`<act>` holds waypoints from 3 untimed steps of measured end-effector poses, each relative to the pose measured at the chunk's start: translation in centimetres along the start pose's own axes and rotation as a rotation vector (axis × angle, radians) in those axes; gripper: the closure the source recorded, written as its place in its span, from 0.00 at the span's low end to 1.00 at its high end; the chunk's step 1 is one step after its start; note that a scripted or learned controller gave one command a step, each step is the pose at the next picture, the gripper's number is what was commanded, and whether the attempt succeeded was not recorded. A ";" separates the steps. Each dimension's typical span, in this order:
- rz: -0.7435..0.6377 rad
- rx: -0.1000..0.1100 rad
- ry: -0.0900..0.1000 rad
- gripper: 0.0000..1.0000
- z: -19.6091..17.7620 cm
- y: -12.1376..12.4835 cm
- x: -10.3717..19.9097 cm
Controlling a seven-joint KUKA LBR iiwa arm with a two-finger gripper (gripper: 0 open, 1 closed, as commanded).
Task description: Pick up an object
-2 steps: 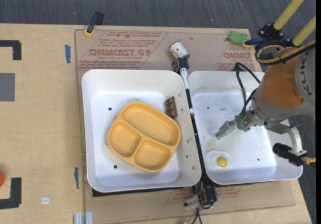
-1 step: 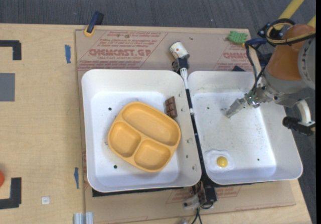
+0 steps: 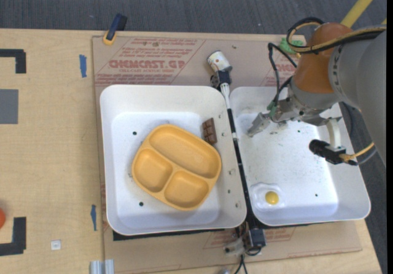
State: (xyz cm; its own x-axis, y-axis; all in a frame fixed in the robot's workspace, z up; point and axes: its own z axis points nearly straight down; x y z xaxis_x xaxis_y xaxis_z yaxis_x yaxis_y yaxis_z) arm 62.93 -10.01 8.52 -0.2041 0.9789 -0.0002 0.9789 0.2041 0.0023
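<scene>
Grey carpet fills the top of the scene, and below it lies the wooden worktop (image 3: 49,144) with a brown cardboard sheet (image 3: 153,58) on it. Two shallow white bins stand side by side on the cardboard, touching along their inner edges.

Inside the left bin (image 3: 116,113) sits a yellow divided plate (image 3: 177,166) with three compartments, near the middle and turned at an angle. A small brown block (image 3: 209,131) lies just beside the upper right edge of the plate, close to the wall between the bins.

Inside the right bin (image 3: 307,205) a small yellow round object (image 3: 271,197) rests near the lower left corner, well apart from the arm. The floor of this bin has small dark specks.

From the right the grey arm (image 3: 362,76) with its orange band (image 3: 319,58) reaches over the upper part of the right bin. Its tool (image 3: 261,123) points to the left and is low over the upper left area of that bin. Whether its fingers are apart or together I cannot tell, and nothing is seen between them.

On the worktop, black tape marks (image 3: 15,61) and blue tape pieces (image 3: 83,65) are at the left, and a small blue and yellow item (image 3: 114,28) lies by the upper edge of the cardboard.
</scene>
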 end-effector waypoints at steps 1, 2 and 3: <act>0.107 0.002 0.000 0.00 0.0 -6.4 0.0; 0.143 0.002 0.000 0.00 0.0 -13.1 0.1; 0.143 0.000 0.001 1.00 -1.0 -13.0 0.1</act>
State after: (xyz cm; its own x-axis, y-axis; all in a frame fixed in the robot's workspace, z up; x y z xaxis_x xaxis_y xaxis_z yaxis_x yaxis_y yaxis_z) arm 50.19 -12.54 9.51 -0.0629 0.9980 0.0011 0.9980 0.0629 0.0023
